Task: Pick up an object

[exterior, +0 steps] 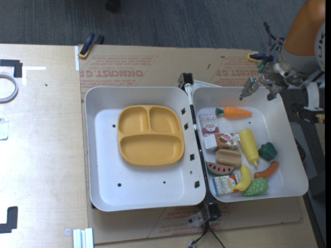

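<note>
At the near edge of the bench, the right bin [289, 154] holds a crowd of toy foods: a green bumpy piece [256, 187] sits in its near corner, touching a banana [243, 178] that lies over a small printed carton [223, 184]. Just beyond them are a slice of watermelon [216, 168], a hot dog [228, 157] and an orange-red chilli [267, 170], with a dark green pepper [267, 150] near the bin's right wall. A yellow mustard bottle [249, 144] lies lengthways in the middle, beside a flat snack packet [222, 140] and a small white carton [208, 121]. Farther back, a carrot [235, 112] lies alone near the far wall. The left bin [98, 154], touching the right one along their shared wall, holds a yellow divided plate [150, 135] set a little toward its far side. Farthest, over the right bin's far right corner, the gripper [257, 87] hangs above the rim, apart from the carrot and every other toy; nothing is between its fingers, but how wide they stand I cannot tell. The arm's orange band [306, 25] rises behind it.
</note>
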Available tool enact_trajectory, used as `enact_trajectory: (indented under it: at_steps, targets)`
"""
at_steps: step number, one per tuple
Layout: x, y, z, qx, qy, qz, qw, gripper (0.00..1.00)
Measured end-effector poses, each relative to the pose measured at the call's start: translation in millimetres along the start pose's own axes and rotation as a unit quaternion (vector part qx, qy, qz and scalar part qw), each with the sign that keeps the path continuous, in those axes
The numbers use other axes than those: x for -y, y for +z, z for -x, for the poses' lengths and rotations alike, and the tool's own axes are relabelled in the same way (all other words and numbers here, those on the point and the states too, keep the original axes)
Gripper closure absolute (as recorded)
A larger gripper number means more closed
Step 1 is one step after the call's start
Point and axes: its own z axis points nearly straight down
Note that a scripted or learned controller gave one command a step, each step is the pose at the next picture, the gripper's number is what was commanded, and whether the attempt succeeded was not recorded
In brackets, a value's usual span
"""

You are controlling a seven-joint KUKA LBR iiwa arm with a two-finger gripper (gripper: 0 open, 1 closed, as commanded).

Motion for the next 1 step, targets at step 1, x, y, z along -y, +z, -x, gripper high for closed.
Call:
enact_trajectory:
  at_steps: [1]
  targets:
    - [55.7,110.4,-2.4,0.000,-0.098,0.000,0.9952,0.00]
